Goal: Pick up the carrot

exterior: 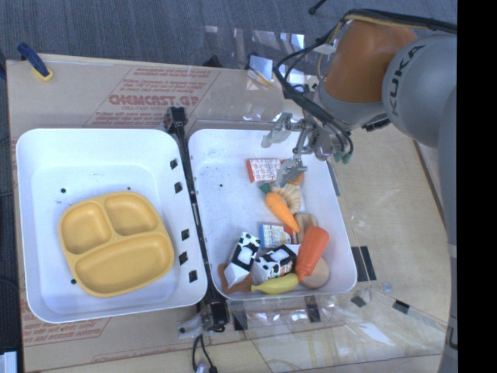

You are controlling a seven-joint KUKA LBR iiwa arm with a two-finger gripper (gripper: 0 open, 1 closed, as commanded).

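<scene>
Grey KUKA-lettered arm [423, 84], orange band, black cables, metal pincer [299, 152].

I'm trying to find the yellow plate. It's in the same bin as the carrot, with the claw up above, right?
Not quite. The camera view shows the yellow plate in the left bin, while the carrot lies in the right bin among other toy food. The claw does sit up above the carrot.

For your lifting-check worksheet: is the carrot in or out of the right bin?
In. The carrot lies flat inside the right bin, among other toy food.
</scene>
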